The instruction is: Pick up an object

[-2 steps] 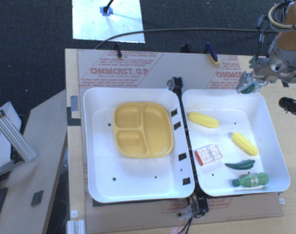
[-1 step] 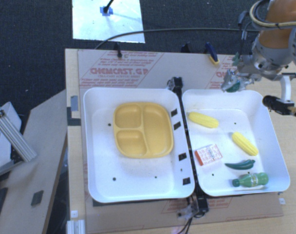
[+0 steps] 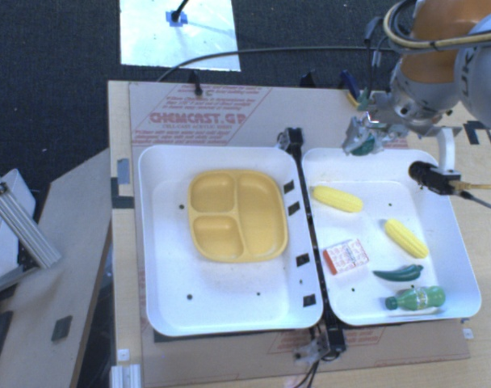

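Note:
The right bin (image 3: 455, 241) holds two yellow corn cobs, one (image 3: 337, 199) near its far left and one (image 3: 406, 238) toward the right. It also holds a red-and-white packet (image 3: 345, 256), a dark green pepper (image 3: 399, 273) and a green bottle (image 3: 415, 299) lying by the near rim. My gripper (image 3: 362, 142) hangs over the right bin's far rim, up and to the right of the nearer corn cob. A small teal-green patch shows at its tip, and what it is cannot be told.
The left bin (image 3: 169, 297) carries a yellow divided plate (image 3: 236, 215). A black clip strip (image 3: 304, 225) runs along the seam between the bins. A black fitting (image 3: 431, 176) on a cable sits over the right bin's far right corner. A white sheet (image 3: 177, 23) lies beyond the bench.

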Motion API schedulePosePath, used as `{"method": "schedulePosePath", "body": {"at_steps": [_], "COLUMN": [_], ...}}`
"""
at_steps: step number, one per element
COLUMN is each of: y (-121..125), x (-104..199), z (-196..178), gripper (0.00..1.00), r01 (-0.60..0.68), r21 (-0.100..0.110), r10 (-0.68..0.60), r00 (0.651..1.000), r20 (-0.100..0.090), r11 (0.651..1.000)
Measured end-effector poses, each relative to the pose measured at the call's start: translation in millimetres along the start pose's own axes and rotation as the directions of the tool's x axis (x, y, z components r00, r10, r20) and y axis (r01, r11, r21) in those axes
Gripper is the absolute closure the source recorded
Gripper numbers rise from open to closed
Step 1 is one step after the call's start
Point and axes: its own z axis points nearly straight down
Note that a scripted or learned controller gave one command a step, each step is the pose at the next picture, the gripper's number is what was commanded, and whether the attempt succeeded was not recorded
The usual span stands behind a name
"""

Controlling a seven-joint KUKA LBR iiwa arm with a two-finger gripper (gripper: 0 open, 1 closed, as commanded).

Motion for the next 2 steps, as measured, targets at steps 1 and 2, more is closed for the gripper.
{"method": "schedulePosePath", "body": {"at_steps": [1,2], "y": [-10,-23], "x": [59,117], "z": [13,23], "gripper": [1.00,1.00], "r01": [0.001,0.000], "r21": [0.002,0.003], "r10": [-0.001,0.000], "r00": [1.000,1.000], "r20": [-0.001,0.000], "r11": [1.000,1.000]}}
